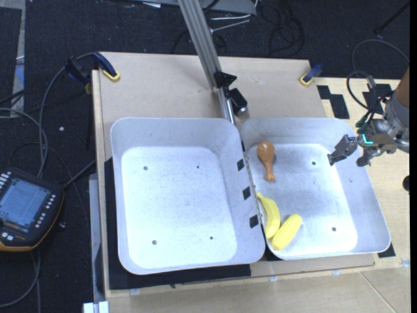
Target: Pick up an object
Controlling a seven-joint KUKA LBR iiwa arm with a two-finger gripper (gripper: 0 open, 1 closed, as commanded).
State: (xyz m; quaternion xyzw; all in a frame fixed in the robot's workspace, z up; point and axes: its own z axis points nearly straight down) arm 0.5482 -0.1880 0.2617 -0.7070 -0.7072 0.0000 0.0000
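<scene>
We look down on a pale wooden bench set on a dark carpeted floor strewn with black cables, with two shallow white plastic bins side by side on it.

At the right edge of the frame, the two-finger gripper hangs over the upper right rim of the right-hand white bin. Its two dark fingers are spread apart, one pointing down-left over the bin wall and the other just right of it, and we see nothing between them. A small green light glows on the gripper body above the fingers, and the grey arm enters from the frame's right edge.

Inside the right-hand bin, well left of the gripper, a brown wooden pear-shaped piece with a thin stem lies near the bin's upper left, stem pointing down. Below it, along the left wall, we see a yellow plastic banana, and touching its lower right a stubby yellow plastic lemon-like piece lying at a slant.

The left-hand white bin fills the middle of the frame. A slanted grey metal pole runs from the top of the frame down to where the bins meet. Yellow-and-blue clamps grip the bench's upper corners. At the far left, on the floor, lies a grey and orange handheld control pendant.
</scene>
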